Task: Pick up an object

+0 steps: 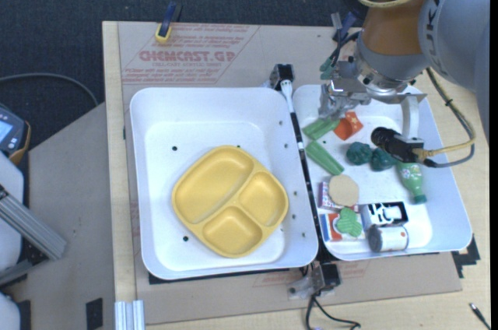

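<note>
my pincer (336, 104) hangs low over the far left corner of the right bin (445, 212), just above a green strip (319, 128) that lies tilted near the bin's left wall. i cannot tell whether the pincer is released or clenched. an orange packet (349, 124) sits just beside the strip, and a second green strip (324, 158) lies nearer along the same wall. two teal lumps (369, 156) rest near the bin's middle, with a green bottle (413, 180) toward the right wall. a tan disc (343, 190), a black-and-white box (387, 212) and a silver can (387, 238) crowd the near edge. the left bin (156, 126) holds a yellow divided tray (229, 200). both bins stand on the surface (124, 56).
</note>
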`<state>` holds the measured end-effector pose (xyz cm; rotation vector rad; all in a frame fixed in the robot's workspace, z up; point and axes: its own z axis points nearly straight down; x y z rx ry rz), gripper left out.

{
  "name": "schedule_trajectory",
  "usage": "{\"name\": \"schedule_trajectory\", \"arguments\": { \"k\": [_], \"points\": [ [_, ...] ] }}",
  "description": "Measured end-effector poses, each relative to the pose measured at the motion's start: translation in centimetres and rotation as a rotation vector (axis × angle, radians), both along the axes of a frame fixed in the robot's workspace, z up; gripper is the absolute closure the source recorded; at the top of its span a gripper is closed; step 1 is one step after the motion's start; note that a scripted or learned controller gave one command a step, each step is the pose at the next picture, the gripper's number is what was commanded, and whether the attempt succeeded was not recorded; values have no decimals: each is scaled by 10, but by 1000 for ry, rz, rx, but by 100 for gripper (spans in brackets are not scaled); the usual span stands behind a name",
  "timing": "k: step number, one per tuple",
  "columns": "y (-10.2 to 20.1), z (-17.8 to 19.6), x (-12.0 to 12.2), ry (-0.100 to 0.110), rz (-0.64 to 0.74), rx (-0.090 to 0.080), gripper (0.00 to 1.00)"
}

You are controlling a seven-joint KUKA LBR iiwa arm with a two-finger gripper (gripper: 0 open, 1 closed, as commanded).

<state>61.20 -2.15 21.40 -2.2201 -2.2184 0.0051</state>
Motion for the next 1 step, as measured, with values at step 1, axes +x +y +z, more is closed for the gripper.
{"name": "schedule_trajectory", "arguments": {
  "k": [1],
  "points": [
    [1, 21, 3, -9, 2, 0, 100]
  ]
}}
